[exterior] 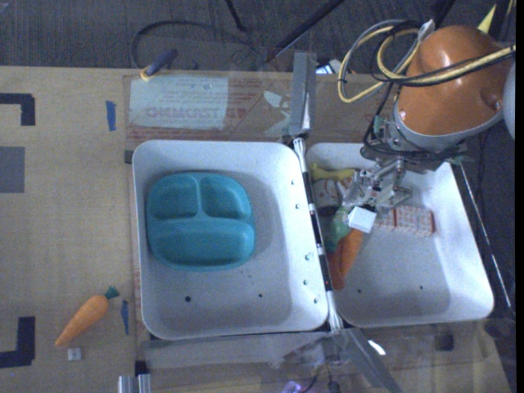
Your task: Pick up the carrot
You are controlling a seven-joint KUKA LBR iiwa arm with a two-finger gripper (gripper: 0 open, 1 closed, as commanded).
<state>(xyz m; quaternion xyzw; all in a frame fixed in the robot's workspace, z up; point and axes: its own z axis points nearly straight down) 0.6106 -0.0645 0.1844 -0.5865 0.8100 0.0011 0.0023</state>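
A KUKA arm reaches over the right bin [458,293], its claw [370,207] hanging low above the clutter at that bin's left side, just above the upper end of a carrot [350,252] that lies slanted along the bin's left wall. Whether the claw is apart or together cannot be told from this angle; nothing can be seen clamped in it, so the carrot appears to rest in the bin. Beside the carrot's top sits a green item [336,228], toward the bin's back left corner a yellow one [329,173], and to the carrot's right a small red-patterned box [413,218]. A second carrot [82,318] lies on the worktop [65,219] well clear of both bins, beyond the left bin [278,301], which holds a blue divided plate [201,219].

The step in hand looks like the approach: the claw is over the right-bin carrot but has not evidently taken it. The next move would call for lining up across the carrot's narrow width, descending around its middle, closing, then lifting straight up. The bin wall and the green item crowd the carrot closely, so a misplaced descent could catch either instead
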